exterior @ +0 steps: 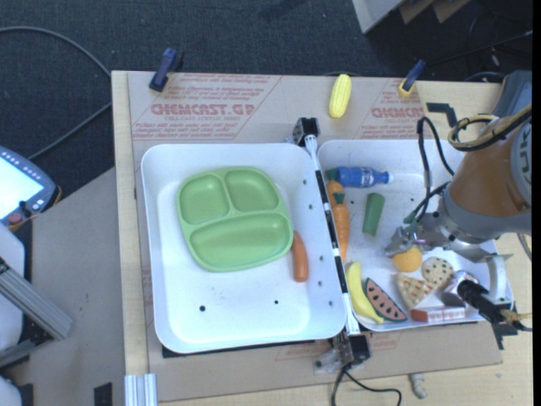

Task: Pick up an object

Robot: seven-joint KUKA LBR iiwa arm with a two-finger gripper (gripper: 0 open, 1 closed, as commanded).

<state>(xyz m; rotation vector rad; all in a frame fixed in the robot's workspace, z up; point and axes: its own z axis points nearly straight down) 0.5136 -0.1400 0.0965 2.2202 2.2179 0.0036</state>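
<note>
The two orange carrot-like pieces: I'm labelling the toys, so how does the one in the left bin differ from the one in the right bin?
The left-bin carrot lies on bare white floor beside the green divided plate; the right-bin carrot lies against the divider wall, below the blue bottle. The left one looks plain orange throughout; the right one has a green tip at its top end. Both lie flat, pointing roughly up and down the view.

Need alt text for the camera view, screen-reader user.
Grey arm's pincer hangs low in the right white bin over an orange round toy, beside toy foods. The left white bin holds a green divided plate.
</note>
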